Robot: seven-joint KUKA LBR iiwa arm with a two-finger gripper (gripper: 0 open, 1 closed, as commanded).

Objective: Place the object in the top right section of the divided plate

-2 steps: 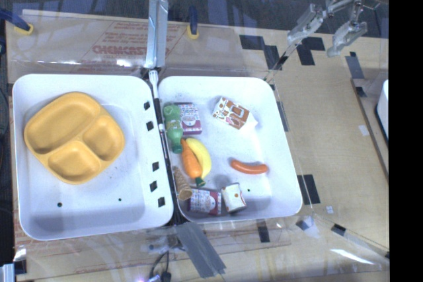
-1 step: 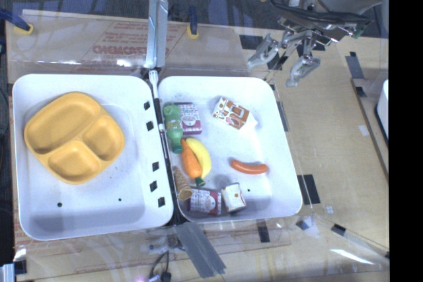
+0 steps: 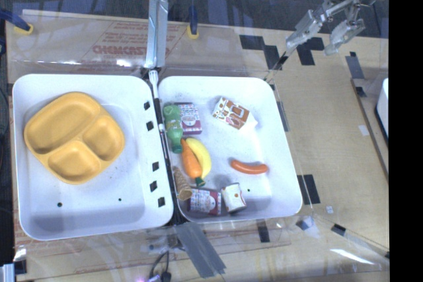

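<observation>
A yellow divided plate (image 3: 74,136) lies in the left bin (image 3: 39,214), tilted, with three sections. The right bin (image 3: 281,162) holds several toy foods: a banana (image 3: 201,154), a carrot (image 3: 191,160), a sausage (image 3: 249,167), a patterned carton (image 3: 233,113), a purple-labelled package (image 3: 190,117), a green item (image 3: 173,123), a small carton (image 3: 234,198), a dark red pouch (image 3: 203,202) and a cone (image 3: 181,184). My gripper (image 3: 320,34) hangs open above the bench beyond the right bin's far right corner, with nothing between its fingers.
A metal bar (image 3: 156,31) stands at the far end of the divide between the bins. Black tape marks (image 3: 259,46) dot the bench. A white object (image 3: 385,102) sits at the right edge.
</observation>
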